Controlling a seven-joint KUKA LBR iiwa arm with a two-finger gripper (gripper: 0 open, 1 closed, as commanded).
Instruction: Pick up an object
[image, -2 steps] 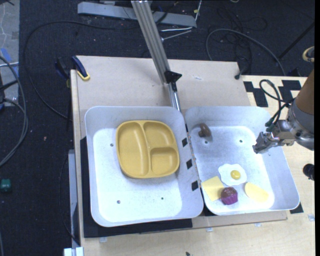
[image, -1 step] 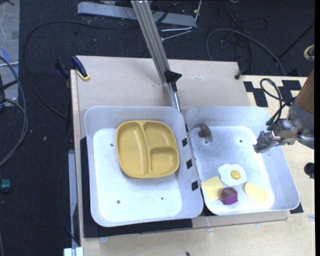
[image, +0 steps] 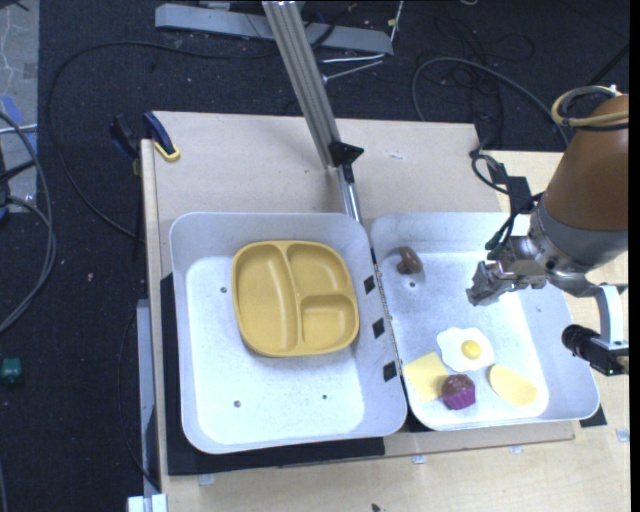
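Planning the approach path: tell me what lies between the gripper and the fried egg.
Only bare white bin floor separates the gripper from the fried egg in the camera view.

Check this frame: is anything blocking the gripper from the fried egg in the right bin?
Nothing visible does. The gripper hangs over the right bin, up and to the right of the fried egg, with bare bin floor between them. The cheese slice, purple piece and yellow piece lie beyond the egg.

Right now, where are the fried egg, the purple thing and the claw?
fried egg (image: 468, 349): camera view, on its yellow yolk.
purple thing (image: 459, 393): camera view, on its middle.
claw (image: 484, 289): camera view, between its fingertips.
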